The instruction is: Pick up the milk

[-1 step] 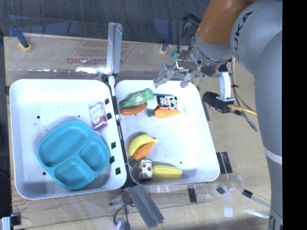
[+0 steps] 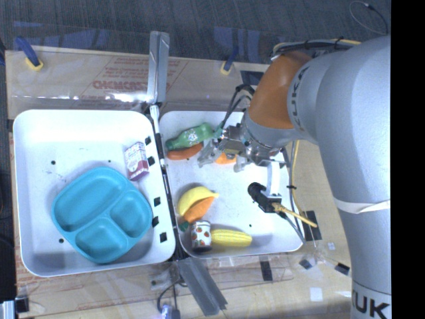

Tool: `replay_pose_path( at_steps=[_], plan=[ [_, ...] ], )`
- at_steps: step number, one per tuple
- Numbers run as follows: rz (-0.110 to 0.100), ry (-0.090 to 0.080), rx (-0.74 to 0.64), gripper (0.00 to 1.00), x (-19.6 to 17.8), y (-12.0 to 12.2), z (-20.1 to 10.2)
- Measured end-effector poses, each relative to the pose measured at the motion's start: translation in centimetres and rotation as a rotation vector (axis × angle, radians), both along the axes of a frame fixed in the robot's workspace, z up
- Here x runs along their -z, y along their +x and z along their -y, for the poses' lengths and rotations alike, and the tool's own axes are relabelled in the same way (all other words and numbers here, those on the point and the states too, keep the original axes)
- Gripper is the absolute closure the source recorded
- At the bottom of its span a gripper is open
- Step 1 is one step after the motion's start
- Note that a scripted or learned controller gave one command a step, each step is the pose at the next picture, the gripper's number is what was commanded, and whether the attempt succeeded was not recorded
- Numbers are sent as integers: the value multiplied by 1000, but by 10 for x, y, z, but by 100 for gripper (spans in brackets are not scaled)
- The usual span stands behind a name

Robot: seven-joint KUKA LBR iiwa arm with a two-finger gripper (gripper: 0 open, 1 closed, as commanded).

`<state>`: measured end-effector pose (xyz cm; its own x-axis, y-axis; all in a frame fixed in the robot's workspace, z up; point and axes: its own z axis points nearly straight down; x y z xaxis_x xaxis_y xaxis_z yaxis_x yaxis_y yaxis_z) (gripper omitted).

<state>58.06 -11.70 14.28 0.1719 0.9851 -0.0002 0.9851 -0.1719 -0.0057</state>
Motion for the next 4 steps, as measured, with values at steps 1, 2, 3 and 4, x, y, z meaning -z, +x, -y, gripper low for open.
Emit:
replay_pose_path(
  at_steps=[1, 2, 3, 4],
  plan=[
    [3, -2, 295, 0, -48, -27, -63],
    [-1, -2, 353, 0, -34, -105, -19],
    [3, -2, 288, 0, -48, -104, -107],
    [2, -1, 197, 0, -144, -37, -77]
  ],
)
